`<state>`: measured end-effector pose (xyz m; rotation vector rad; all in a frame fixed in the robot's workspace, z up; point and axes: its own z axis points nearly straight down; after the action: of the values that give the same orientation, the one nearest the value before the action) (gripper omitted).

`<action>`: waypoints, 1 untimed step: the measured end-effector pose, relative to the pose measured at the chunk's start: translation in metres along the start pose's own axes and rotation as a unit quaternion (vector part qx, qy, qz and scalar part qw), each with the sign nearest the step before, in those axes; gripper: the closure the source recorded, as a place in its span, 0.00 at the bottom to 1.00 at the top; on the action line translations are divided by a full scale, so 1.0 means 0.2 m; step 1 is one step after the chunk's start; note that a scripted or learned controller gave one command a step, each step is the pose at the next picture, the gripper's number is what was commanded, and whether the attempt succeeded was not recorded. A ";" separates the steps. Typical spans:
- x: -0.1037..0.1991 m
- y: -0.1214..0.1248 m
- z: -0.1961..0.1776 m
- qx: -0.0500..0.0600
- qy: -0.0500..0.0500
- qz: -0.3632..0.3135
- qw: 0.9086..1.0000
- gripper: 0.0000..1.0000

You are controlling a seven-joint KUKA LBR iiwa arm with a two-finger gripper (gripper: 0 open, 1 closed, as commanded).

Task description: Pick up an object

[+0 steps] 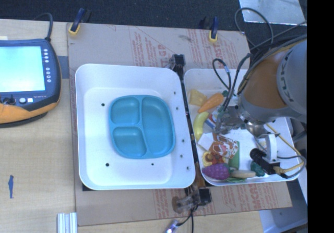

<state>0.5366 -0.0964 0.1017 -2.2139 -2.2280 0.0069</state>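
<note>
Fingers [225, 122] among unlabelled toy food [219, 148]

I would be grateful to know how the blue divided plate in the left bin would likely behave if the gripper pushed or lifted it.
The blue plate looks like stiff moulded plastic, so it should keep its shape. It lies flat and low on the left bin, so a push would probably slide it, not tip it. Its shallow rim offers the gripper little to pinch, so it may slip.

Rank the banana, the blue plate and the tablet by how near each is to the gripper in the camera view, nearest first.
Measured from the gripper, low over the right bin:
1. Banana, just to its left in the same bin.
2. Blue plate, in the middle of the left bin.
3. Tablet, off at the bench's far left edge.
</note>
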 end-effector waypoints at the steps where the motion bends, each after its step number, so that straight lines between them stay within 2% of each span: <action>1: -0.24 -0.20 -0.29 -0.001 0.001 0.002 1.000 1.00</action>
<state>0.4964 -0.1441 0.1593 -2.2188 -2.2238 0.0020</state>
